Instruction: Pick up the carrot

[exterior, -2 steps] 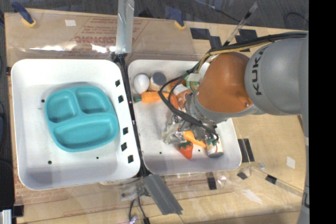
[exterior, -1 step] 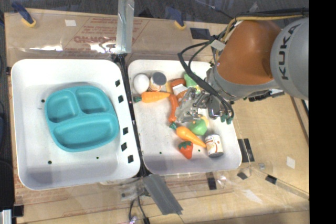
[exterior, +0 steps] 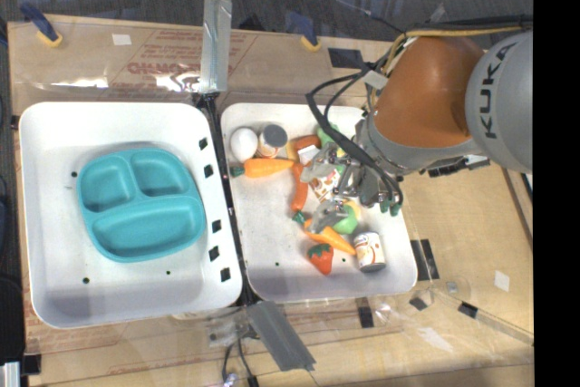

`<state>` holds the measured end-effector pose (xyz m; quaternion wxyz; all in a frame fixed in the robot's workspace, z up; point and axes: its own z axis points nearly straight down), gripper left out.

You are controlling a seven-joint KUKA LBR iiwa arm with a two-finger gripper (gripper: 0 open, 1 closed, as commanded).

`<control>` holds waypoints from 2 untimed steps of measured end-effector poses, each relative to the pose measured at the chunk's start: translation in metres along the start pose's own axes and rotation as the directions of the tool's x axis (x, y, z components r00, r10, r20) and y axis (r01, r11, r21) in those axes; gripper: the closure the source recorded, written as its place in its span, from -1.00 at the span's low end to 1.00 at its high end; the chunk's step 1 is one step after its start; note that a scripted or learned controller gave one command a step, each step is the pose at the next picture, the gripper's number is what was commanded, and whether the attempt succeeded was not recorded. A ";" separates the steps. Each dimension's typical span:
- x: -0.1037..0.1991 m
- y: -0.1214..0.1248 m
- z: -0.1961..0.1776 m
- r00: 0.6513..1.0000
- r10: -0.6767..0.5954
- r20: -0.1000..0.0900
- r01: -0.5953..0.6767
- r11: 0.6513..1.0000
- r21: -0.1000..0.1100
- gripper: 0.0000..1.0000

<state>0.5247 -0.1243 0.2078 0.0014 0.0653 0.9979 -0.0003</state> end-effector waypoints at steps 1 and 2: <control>0.028 -0.004 0.116 1.000 0.029 -0.001 -0.029 1.000 0.000 -1.00; 0.027 -0.002 0.106 1.000 0.020 0.000 -0.020 1.000 -0.001 1.00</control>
